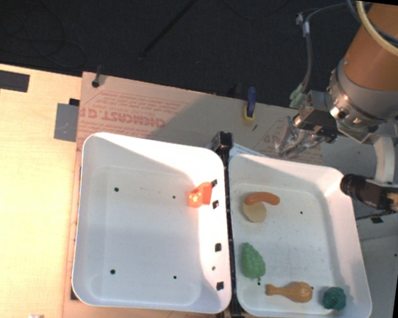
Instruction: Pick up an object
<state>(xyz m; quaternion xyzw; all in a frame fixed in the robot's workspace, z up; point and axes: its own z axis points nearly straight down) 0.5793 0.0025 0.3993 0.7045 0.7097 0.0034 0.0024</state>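
Right shallow white plastic bin [353,235], landmark. Inside it: orange sausage-shaped toy [262,198] near its far-left corner, touching a beige round disc [254,212]; green leafy lump [251,260] by its left wall; tan gourd-shaped toy [290,291] and teal rounded lump [334,298] along its near rim. Left of it, a matching bin [98,199] holds a small orange-red object [199,195]. Gripper [294,144] hangs above its far rim; whether the jaws are spread, cannot tell.
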